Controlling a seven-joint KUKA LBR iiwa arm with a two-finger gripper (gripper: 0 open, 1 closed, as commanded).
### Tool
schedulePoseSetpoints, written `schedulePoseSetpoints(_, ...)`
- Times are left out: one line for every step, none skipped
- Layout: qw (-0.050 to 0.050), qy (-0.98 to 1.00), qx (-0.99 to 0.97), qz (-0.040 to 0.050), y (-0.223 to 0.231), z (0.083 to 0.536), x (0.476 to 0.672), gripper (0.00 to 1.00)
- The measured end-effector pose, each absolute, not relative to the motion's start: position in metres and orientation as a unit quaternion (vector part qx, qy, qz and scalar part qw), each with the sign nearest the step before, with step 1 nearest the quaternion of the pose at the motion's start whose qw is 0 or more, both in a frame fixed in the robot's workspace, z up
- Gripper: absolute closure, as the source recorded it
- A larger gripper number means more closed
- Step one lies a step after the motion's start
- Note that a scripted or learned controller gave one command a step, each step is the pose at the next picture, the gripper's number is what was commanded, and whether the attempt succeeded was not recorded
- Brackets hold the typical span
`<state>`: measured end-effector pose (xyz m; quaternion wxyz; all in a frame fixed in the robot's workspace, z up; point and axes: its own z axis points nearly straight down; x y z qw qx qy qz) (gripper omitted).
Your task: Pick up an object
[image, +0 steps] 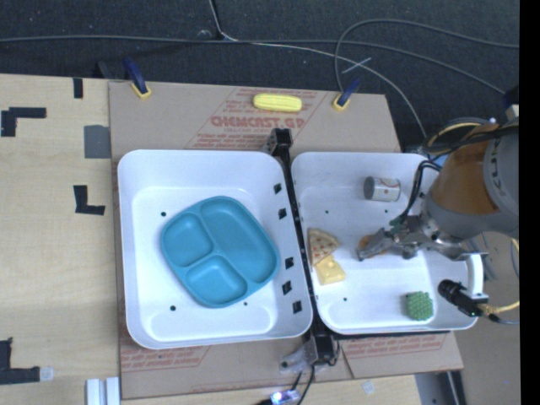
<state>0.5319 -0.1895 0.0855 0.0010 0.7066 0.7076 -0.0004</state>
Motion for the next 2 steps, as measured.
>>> schedulePoseSetpoints(0.003, 0.707, 0.707, -0.0001, -0.19, 0.097, 0.533, 1.0)
schedulePoseSetpoints(0.001, 0.708, 0.707, 0.0007, -0.186, 0.142, 0.527, 1.0)
